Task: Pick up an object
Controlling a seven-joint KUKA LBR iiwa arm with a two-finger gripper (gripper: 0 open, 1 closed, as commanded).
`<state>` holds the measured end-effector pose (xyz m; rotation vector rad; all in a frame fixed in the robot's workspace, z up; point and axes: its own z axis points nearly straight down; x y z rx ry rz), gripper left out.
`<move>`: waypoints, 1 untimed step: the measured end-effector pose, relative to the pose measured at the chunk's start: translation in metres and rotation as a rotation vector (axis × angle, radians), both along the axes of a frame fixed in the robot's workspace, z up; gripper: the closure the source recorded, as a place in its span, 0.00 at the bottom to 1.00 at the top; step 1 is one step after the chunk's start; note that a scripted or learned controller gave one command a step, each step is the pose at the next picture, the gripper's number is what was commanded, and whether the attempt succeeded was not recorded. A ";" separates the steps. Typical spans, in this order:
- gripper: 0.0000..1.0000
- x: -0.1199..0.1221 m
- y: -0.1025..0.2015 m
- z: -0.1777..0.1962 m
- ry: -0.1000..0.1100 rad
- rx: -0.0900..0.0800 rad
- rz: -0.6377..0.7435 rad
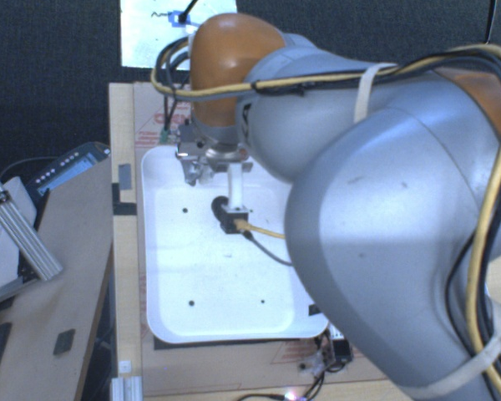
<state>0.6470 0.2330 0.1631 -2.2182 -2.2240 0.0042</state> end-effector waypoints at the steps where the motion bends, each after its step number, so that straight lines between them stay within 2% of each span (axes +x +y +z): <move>1: 1.00 0.021 0.000 -0.084 0.001 0.001 0.002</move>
